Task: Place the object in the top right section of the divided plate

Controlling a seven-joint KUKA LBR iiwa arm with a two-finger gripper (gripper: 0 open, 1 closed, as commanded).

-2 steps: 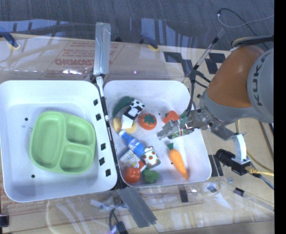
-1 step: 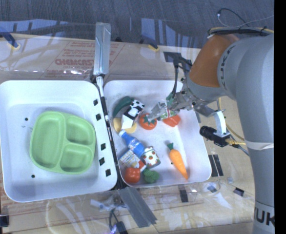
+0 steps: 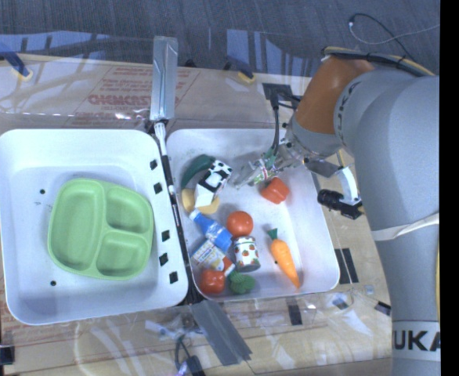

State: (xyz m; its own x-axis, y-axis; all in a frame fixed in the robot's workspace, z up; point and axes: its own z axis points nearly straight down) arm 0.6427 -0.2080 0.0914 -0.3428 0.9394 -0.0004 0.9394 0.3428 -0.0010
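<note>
A light green divided plate (image 3: 66,233) lies in the left bin (image 3: 14,163); its top right section (image 3: 128,210) holds nothing. My gripper (image 3: 266,168) is low over the far side of the right bin (image 3: 312,210), under the orange-banded wrist. A small red toy fruit (image 3: 275,189) sits just below and in front of it, close by; I cannot tell whether they touch. A black-and-white cow toy (image 3: 213,178) lies a little to the gripper's left.
The right bin also holds an orange ball (image 3: 240,223), a carrot (image 3: 284,261), a blue bottle (image 3: 208,226), a small can (image 3: 247,253), a red tomato (image 3: 211,282) and a green piece (image 3: 242,283). A black-clipped divider (image 3: 165,186) separates the bins.
</note>
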